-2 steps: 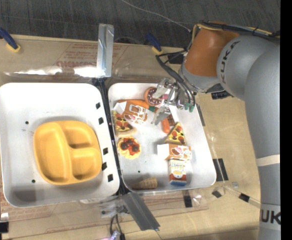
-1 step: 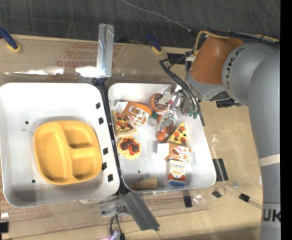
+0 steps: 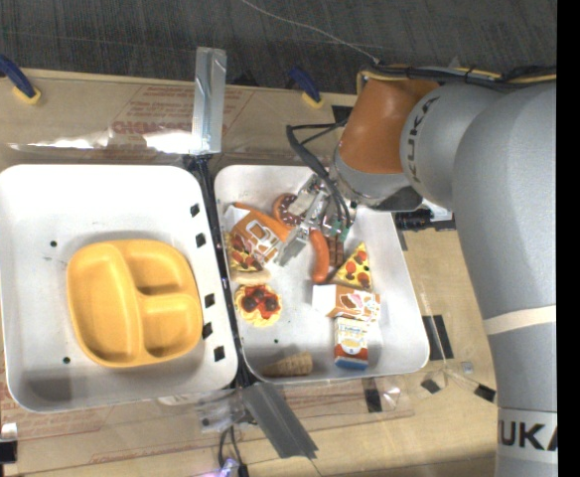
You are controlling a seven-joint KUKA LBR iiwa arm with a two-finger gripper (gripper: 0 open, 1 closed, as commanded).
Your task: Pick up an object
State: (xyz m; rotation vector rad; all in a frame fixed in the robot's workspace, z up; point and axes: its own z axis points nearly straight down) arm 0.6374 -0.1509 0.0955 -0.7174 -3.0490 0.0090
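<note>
The gripper [image 3: 305, 229] is reaching down into the right bin [image 3: 409, 316], its metal fingers pointing toward the lower left among the toy food. Whether the fingers are apart or closed is something I cannot tell, and nothing is visibly sitting between them.

Just to the gripper's right, a red-orange sausage [image 3: 321, 254] is lying almost upright in the view, touching or nearly touching the finger tips. Just to its left, an orange packet [image 3: 255, 235] is resting tilted against the bin floor, with a waffle-like piece [image 3: 242, 256] tucked under its lower edge. A dark round piece [image 3: 288, 207] is peeking out right above the gripper, partly hidden by it.

Further right and below, a pizza slice [image 3: 354, 264] is lying flat, and under that a small carton [image 3: 352, 338] is standing near the bin's lower wall. Below and left of the gripper, a small tart with red topping [image 3: 258, 303] is sitting, and a cone-shaped brown piece [image 3: 288, 366] is lying at the bin's bottom edge.

Well to the left, the left bin [image 3: 22, 217] is holding a yellow divided tray [image 3: 131, 301].
</note>
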